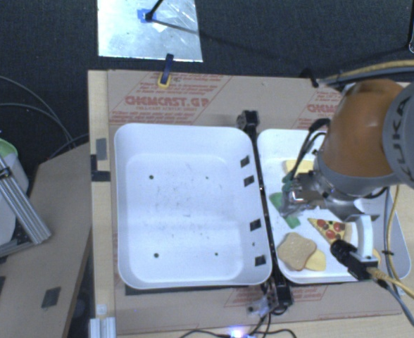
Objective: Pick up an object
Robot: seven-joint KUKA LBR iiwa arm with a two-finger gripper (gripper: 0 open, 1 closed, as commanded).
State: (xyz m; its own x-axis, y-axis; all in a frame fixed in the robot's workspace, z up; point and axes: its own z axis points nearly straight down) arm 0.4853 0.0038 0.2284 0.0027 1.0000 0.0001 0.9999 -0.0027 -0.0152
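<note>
The arm (376, 136), grey with a broad orange band, came in from the right edge of the frame and hung over the right-hand bin (274, 146), hiding much of it. Its hand (295, 199) sat low over the left part of that bin, close to the divider between the two bins; whether it was released or clenched could not be told from this slanted view, since the wrist body covered it.

The right-hand bin held toy food. A slice of bread (296, 251) lay in the lower left of that bin, with a pale yellow piece (317, 260) touching its right side. A pizza slice (329, 228), red-topped with a yellow crust, lay just above and to the right of the bread, near the hand. A green piece (290, 220) showed just beneath the hand, partly covered. Another yellow piece (296, 166) peeked out above the hand, half hidden by the arm.

The left-hand bin (186, 206) filled the centre of the frame, its white floor lightly scuffed. Both bins rested on a brown cardboard sheet (172, 97) with red lettering on the worktop. A shiny metal plate (149, 20) lay on the dark carpet in the upper left of the frame.
</note>
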